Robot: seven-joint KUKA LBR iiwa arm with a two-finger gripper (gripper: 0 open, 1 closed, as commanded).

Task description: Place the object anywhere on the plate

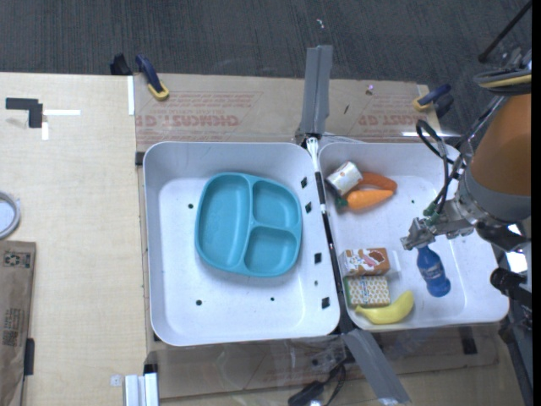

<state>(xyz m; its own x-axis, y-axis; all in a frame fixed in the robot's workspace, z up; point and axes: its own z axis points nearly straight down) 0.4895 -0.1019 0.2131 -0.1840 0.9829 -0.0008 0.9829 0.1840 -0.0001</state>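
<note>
Your gripper (420, 237), fingers' state indiscernible, hovers touching the blue bottle (433, 272) at its 11 o'clock; the blue plate (249, 224) lies at the gripper's 9 o'clock

The arm (507, 155) is cut off by the right edge, so just its orange band and grey wrist show. The gripper (425, 231) is small and dark against the right bin (473, 311); whether its fingers are spread or closed cannot be told. It overlaps the cap end of the blue bottle (433, 271). The print on the two small cartons (367, 276) is too fine to read. A roll of tape (7, 216) at the left edge is cut in half.
</note>
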